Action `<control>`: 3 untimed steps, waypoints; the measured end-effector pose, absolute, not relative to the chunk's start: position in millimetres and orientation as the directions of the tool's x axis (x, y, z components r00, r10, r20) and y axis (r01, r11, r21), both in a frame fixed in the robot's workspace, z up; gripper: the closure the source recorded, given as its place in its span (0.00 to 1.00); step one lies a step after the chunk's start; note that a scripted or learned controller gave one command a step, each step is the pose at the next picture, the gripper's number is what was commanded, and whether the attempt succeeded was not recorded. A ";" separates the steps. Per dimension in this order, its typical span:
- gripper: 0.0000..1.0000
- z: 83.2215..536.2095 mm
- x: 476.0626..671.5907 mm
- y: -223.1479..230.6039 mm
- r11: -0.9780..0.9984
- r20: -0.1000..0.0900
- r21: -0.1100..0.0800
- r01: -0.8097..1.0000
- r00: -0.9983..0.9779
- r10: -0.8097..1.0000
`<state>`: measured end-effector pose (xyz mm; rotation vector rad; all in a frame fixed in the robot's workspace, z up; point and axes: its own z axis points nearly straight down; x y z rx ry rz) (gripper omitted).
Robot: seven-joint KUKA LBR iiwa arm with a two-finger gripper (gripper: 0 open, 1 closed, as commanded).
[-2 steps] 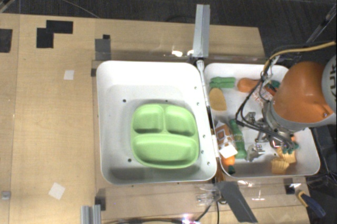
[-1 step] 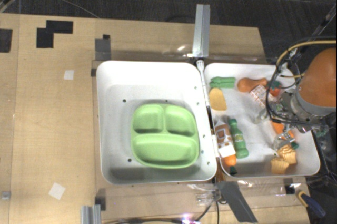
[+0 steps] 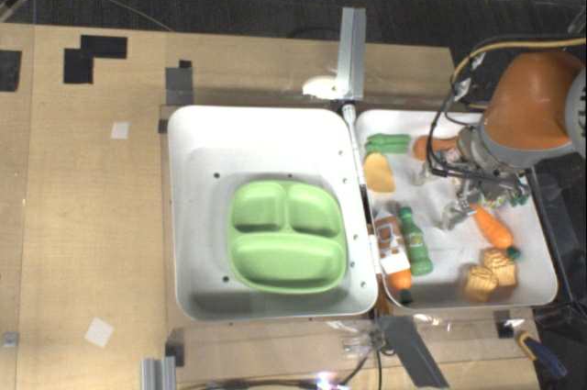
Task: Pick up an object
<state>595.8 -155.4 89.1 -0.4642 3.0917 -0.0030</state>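
Observation:
My gripper (image 3: pixel 465 205) hangs low over the middle of the right bin (image 3: pixel 546 287), under the orange-banded wrist (image 3: pixel 527 108). An orange carrot (image 3: pixel 493 228) lies just to its right, very close to it or touching it. A green bottle (image 3: pixel 415 243) and a brown bottle with a white label (image 3: pixel 392 252) lie to its lower left. Further left, near the bin's wall, lies a yellow piece (image 3: pixel 379 173) with a green piece (image 3: pixel 388 143) above it. An orange item (image 3: pixel 433 146) is partly hidden by the arm. Nothing shows as held.
Two golden pastry-like pieces (image 3: pixel 491 273) lie in the right bin's near right corner. The left bin (image 3: pixel 197 159) holds a green divided plate (image 3: pixel 287 235). A metal post (image 3: pixel 352 53) stands behind the bins, between them.

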 end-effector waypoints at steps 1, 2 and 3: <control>0.00 90.1 538.5 -202.3 0.929 -0.012 -0.010 -0.369 -0.929 -0.369; 0.00 89.8 573.4 -152.7 0.887 -0.015 -0.008 -0.462 -0.887 -0.462; 0.00 91.0 501.5 -164.0 0.939 -0.017 -0.010 -0.344 -0.939 -0.344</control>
